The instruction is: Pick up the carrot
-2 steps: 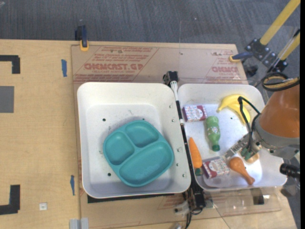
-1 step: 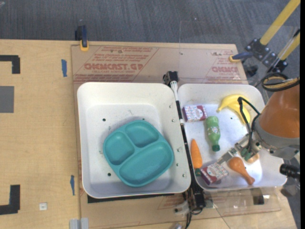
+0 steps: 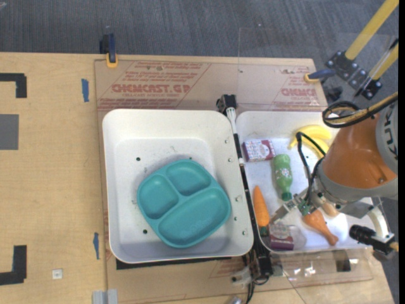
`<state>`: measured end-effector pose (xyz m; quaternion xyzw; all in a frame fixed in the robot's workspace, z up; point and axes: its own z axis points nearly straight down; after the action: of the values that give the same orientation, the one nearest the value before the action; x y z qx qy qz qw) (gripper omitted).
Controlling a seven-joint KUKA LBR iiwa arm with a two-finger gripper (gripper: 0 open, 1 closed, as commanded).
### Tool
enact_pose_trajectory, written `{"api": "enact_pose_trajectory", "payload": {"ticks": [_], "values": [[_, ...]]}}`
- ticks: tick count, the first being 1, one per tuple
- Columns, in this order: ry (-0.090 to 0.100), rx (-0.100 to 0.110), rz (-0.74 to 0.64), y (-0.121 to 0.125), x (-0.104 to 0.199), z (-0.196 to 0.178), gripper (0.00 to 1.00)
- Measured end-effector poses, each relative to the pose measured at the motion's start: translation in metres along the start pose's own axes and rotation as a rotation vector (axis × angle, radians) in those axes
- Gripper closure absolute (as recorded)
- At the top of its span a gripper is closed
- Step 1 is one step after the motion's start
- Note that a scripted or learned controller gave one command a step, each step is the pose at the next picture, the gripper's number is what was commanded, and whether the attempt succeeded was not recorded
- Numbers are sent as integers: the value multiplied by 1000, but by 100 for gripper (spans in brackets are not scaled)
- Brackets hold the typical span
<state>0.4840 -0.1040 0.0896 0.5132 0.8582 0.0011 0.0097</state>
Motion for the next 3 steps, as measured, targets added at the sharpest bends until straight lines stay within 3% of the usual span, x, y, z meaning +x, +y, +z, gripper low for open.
{"api": "enact_pose_trajectory", "payload": {"ticks": [1,2,3], "values": [[6,-3,-304,-13,-24,0,0],[-15,-17,-298,-9,-29,-12,100],[10,1,-537,-17,-28,-55,100]]}}
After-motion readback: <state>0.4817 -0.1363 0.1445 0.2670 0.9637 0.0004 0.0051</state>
